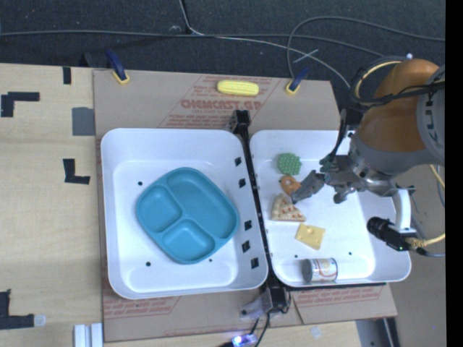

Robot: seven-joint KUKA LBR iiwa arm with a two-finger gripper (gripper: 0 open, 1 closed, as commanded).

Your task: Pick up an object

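Beside the pizza slice (287,210) in the right bin (383,266), your claw (312,185) hangs over a small brown piece (290,186), fingers apart, nothing lifted yet, the grasp remaining.

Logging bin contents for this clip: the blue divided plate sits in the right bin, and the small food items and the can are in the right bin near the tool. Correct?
Not quite. The camera view shows the blue divided plate in the left bin, not the right. The rest stands: the small food items and the can are in the right bin, near the tool.
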